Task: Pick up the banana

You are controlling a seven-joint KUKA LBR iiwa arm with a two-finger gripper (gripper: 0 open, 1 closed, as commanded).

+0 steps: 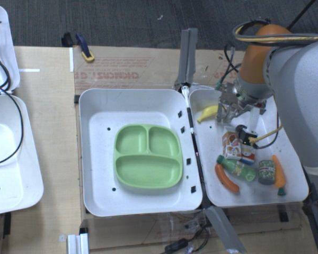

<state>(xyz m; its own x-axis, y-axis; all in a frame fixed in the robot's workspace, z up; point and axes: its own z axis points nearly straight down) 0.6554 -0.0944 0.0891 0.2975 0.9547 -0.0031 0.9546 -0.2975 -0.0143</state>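
The banana (207, 113) lies in the right bin (297, 157) at its upper left corner; the gripper (226, 115) sits just beside it, whether open or closed I cannot tell

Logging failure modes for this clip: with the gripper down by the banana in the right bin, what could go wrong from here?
1. The gripper sits at one end of the banana, so an off-centre grasp could let it swing or slip.
2. The banana lies close to the right bin's wall, so a finger may strike it.
3. The small carton is just below the gripper and could get nudged.
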